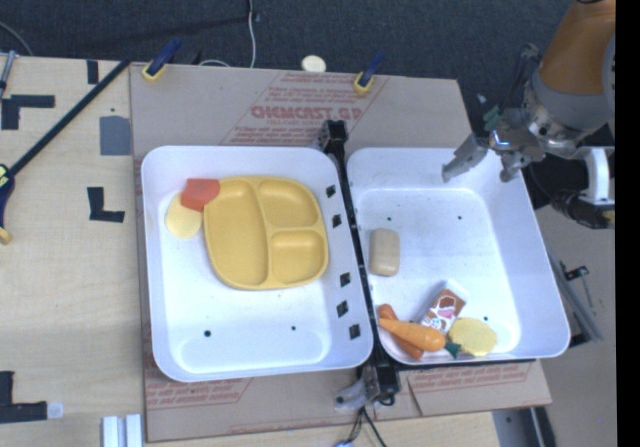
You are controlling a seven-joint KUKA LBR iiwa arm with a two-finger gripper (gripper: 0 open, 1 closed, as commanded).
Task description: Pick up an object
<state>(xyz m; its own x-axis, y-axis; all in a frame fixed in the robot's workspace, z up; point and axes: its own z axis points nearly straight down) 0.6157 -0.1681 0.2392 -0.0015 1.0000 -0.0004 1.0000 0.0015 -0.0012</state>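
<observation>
Camera view: pincer (pixel 487 159) sits over the far rim of the right bin (pixel 520 235), fingers spread open, nothing between them. Candidates all lie nearer the camera than the pincer: soap (pixel 384 252) is closest, down-left of it; carrot (pixel 410 334), packet (pixel 442 311) and lemon (pixel 472 337) are bunched in the near corner, well away. Tray (pixel 266 232), red piece (pixel 200 192) and pale disc (pixel 183 221) are far left in the other bin.

Risks: straight drop from here hits bare floor or rim, empty close. Corner cluster is touching, so fingers likely wedge two items or shove them into the wall. Soap looks rounded and may squirt out.
</observation>
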